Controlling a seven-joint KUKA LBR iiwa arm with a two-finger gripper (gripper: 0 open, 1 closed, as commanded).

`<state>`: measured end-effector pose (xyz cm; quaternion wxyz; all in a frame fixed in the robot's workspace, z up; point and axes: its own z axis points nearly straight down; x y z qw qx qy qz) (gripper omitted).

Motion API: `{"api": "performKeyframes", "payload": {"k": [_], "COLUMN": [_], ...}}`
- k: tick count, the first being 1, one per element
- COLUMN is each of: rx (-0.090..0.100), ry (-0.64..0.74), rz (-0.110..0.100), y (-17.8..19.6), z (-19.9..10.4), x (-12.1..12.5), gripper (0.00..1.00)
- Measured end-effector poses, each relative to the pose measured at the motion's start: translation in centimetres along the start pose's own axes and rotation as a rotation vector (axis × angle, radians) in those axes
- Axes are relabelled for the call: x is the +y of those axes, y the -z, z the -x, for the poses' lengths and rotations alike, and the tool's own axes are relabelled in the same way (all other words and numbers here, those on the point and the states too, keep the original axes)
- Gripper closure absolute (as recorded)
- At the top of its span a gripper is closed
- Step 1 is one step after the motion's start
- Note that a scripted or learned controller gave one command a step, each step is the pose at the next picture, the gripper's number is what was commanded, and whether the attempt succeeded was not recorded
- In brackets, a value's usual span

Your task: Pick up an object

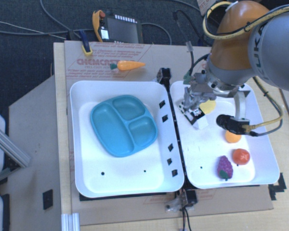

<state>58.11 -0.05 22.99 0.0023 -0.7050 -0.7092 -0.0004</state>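
**Ana:** Two bins sit side by side, and the gripper (195, 110) is low in the right bin (260, 177), near its upper left corner. I'd judge the arm (241, 37) is at the reaching or closing step of a pick.

**Ben:** Which thing is it after?

**Ana:** Most likely the yellow piece (208, 107) just beside the fingertips. It touches them or lies very close; I cannot tell which. The other candidates sit further down the same bin: an orange fruit (232, 137), a tomato (241, 156) and purple grapes (224, 167), the last two near each other.

**Ben:** Are the fingers open or closed?

**Ana:** I cannot tell. The tips are a small dark and white cluster seen from above, and the wrist crowds them. Nothing visibly sits between them, so I wouldn't call anything held.

**Ben:** So what does the next move call for?

**Ana:** In my judgement, a firm close on the yellow piece, then a straight lift clear of the bin wall. If the fingers are beside it and not around it, the close will miss.

**Ben:** Anything else hard to read?

**Ana:** The orange fruit is partly covered by a black part (229, 122) hanging off the arm. The yellow piece is half hidden too, so its shape is unclear. Elsewhere, the left bin (86, 177) holds a blue divided plate (124, 124), and a toy carrot (127, 66) lies on the cardboard behind it.
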Motion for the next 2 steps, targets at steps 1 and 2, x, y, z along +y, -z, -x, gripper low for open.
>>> {"api": "performKeyframes", "payload": {"k": [1, 2], "rx": [-0.001, 0.000], "ry": [-0.001, 0.000], "rz": [-0.002, -0.002], "y": [-0.7, 0.3], "z": [-4.9, -9.2], "x": [-2.1, -5.1], "gripper": [1.00, 1.00]}}
